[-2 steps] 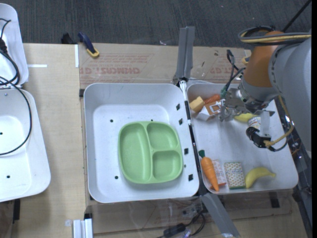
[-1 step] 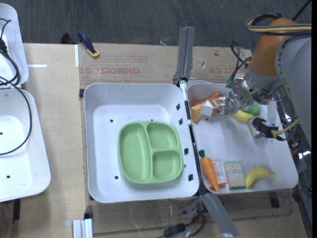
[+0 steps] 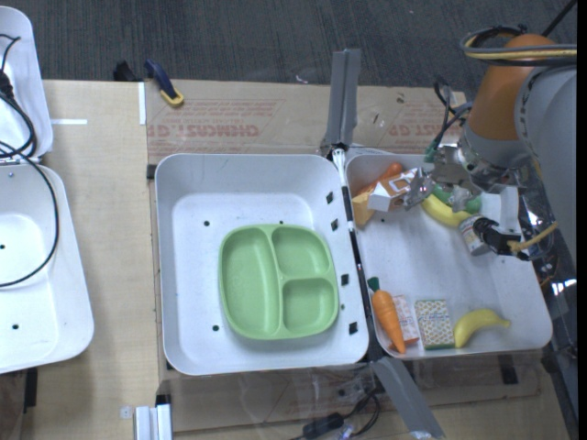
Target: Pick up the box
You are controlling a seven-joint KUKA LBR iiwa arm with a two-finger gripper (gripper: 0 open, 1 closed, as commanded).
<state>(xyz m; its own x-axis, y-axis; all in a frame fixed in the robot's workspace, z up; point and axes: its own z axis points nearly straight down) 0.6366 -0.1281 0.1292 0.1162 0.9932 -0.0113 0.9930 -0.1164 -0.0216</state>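
- Nearest, a banana point(image 3: 480, 324), a flat packet point(image 3: 433, 323) and a carrot point(image 3: 387, 313) lie loose along the right bin's point(image 3: 440, 266) front edge, likely scattered as distractors.
- The green divided plate point(image 3: 279, 280) sits alone in the left bin point(image 3: 174, 246).
- At the right bin's far side, the box point(image 3: 396, 189) lies beside another banana point(image 3: 444, 211).
- The gripper point(image 3: 418, 189) reaches in low from the right, touching the box; its grasp I cannot tell.

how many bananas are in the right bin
2: one yellow banana lies near the front right corner of the right white bin; another yellow banana lies at the back, partly under the gripper. More may be hidden.
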